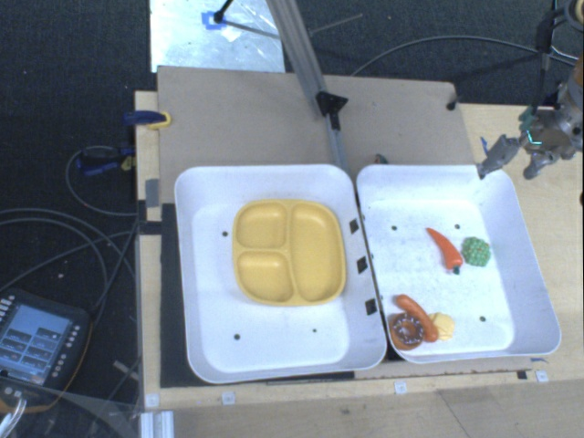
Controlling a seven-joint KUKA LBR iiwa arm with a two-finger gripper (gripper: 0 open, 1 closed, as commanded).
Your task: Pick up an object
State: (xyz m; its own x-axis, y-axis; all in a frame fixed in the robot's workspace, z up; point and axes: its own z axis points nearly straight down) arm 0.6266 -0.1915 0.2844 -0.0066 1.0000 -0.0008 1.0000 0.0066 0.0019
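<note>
Starting at your left: the left bin point(205, 336) holds a yellow divided plate point(290, 250), three compartments, nothing in any of them. It sits roughly mid-bin, flat.

Next over, the right bin point(497, 213) carries all the small stuff, so your pick target is in here. An orange-red chili pepper point(444, 247) lies slantwise near the bin's middle, w/ a green knobbly piece point(475, 251), prob. broccoli, just beside it on the right. Toward the near edge there's a cluster: a sausage point(415, 315), a brown donut point(405, 331) touching it, and a pale yellow lump point(443, 325) right against them. All look like small toy foods; the clustered three would be awkward to single out, the pepper and green piece sit freer.

Far right: the gripper point(511, 153) hovers above the bin's far right corner, well apart from every item. Its two fingers look spread, nothing between them.

So, progress: nothing picked yet. Approach, descent, grasp and lift are all left, as far as you can judge from here.
</note>
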